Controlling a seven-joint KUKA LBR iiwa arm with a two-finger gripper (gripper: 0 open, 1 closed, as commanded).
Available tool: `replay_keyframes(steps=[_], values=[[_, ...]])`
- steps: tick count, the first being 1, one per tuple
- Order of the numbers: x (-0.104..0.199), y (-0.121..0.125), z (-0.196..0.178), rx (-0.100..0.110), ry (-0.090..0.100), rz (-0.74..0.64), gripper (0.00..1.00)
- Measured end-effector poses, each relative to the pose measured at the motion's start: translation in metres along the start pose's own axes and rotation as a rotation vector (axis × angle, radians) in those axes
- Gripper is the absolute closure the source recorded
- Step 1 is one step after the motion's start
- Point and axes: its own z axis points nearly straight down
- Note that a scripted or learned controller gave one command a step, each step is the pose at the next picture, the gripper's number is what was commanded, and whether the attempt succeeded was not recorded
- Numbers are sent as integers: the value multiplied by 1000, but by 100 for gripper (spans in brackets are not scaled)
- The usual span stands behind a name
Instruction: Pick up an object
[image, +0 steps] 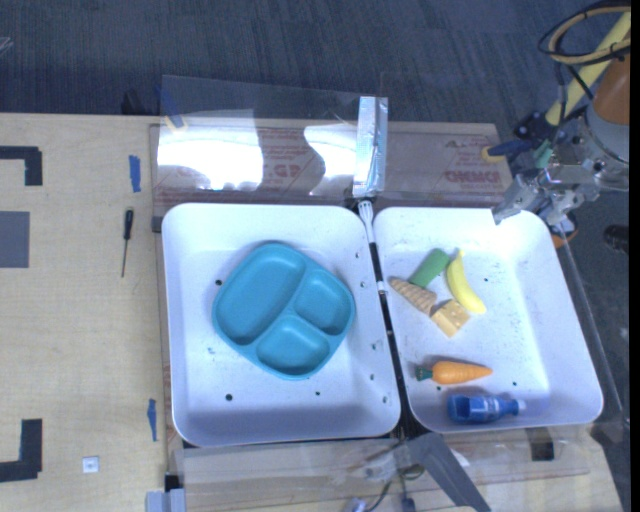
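The right bin (560, 330) holds several toys. A green piece (432, 266), a yellow banana (464, 286), a tan cone (413, 294) and a small yellow block (451, 318) lie bunched near its middle left. An orange carrot (457, 373) and a blue bottle (483, 407) lie apart near its front edge. My gripper (540, 203) hovers over the bin's far right corner, well away from all of them, with nothing seen in it.
The left bin (190, 260) carries a blue divided plate (285, 310). A clear plastic sheet and a metal strip (368, 145) stand behind the bins. Yellow and black cables (585, 45) hang at the top right near the arm.
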Motion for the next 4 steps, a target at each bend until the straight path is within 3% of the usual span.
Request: replay_keyframes(steps=[1,2,3,4], values=[[53,14,91,9,3,-60,0],[42,6,162,-17,-3,-315,0],[42,8,153,-22,-5,-314,100],[42,8,154,-20,-4,-314,0]])
